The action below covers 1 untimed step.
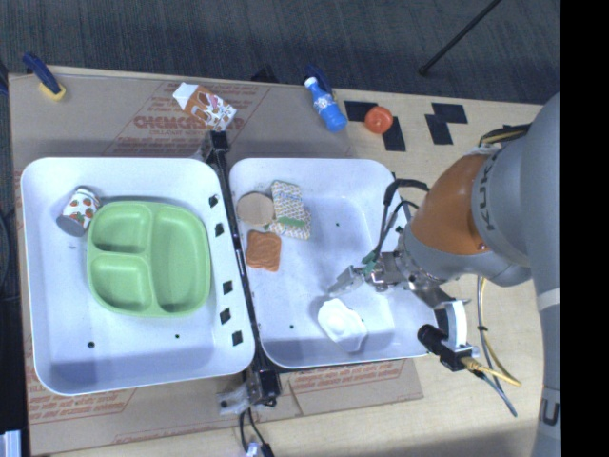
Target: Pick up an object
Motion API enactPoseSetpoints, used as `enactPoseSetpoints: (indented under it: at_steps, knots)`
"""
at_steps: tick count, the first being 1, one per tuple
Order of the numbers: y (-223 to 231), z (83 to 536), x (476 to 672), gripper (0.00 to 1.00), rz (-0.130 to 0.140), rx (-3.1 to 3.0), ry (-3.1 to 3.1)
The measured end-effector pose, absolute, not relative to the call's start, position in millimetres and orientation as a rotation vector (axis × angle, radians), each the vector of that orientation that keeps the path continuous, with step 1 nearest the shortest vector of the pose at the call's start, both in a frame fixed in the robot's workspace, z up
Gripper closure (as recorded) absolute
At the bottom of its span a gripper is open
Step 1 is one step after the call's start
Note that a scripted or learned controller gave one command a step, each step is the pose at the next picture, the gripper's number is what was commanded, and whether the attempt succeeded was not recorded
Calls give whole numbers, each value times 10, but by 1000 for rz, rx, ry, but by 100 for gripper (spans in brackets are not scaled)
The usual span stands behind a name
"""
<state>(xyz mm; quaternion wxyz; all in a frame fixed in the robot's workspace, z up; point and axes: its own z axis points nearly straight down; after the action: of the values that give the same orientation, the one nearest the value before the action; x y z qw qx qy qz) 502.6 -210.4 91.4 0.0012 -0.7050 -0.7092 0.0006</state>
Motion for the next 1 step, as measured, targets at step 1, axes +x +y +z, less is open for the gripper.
enactPoseSetpoints:
  at_steps: [1]
  knots:
    - [-2102, 1015, 5027, 100, 4, -2208, -2229]
